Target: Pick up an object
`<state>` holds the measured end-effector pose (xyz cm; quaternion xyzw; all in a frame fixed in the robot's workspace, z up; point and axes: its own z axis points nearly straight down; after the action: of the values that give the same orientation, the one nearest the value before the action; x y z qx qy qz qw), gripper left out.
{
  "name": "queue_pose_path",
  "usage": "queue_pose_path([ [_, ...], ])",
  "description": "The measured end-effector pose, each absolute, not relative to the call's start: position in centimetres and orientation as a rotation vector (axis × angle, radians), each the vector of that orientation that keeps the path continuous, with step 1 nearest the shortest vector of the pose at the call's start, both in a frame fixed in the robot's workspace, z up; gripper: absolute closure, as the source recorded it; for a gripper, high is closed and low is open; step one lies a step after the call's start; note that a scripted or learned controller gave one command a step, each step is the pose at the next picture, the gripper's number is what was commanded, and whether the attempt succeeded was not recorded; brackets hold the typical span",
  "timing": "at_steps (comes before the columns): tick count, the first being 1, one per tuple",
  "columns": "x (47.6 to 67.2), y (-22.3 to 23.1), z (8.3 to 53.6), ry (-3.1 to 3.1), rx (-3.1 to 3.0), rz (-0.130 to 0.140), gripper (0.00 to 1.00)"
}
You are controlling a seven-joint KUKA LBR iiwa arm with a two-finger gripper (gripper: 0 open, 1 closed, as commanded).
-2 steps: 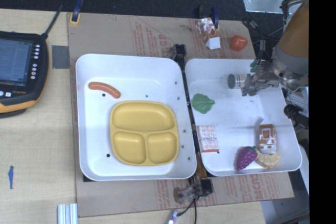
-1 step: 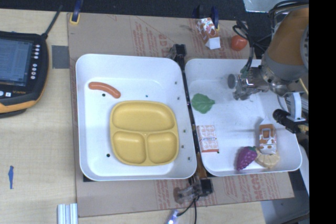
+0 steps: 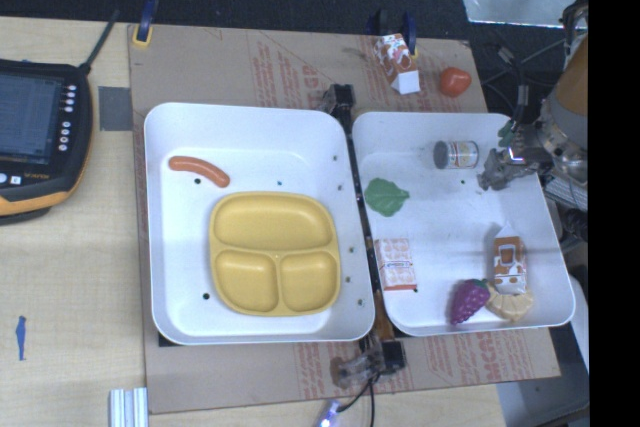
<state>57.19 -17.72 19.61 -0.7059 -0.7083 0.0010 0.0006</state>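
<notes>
The claw (image 3: 497, 173) sits low at the right bin's (image 3: 450, 310) upper right edge; can't tell how open it is, and there's nothing visibly in it. Just to its left lies a small can (image 3: 456, 154) on its side. Further out in that bin: green leaf (image 3: 385, 196), snack packet (image 3: 395, 263), purple grapes (image 3: 468, 300), carton (image 3: 509, 264). Left bin (image 3: 170, 305) has a yellow divided plate (image 3: 274, 252) and a hot dog (image 3: 199, 169).

Two white bins side by side on the table (image 3: 70, 315), left bin (image 3: 165, 215) holding a yellow divided plate (image 3: 274, 252) and a sausage (image 3: 199, 170), right bin (image 3: 440, 255) holding a green leaf (image 3: 385, 197), small can (image 3: 456, 154), purple grapes (image 3: 468, 300), tool (image 3: 497, 173) over its right rim
</notes>
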Motion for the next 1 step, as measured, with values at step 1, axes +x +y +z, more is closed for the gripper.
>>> queue_pose_path([
  [1, 56.58, -16.07, 15.04, -2.225, -2.213, 0.006, 1.0],
])
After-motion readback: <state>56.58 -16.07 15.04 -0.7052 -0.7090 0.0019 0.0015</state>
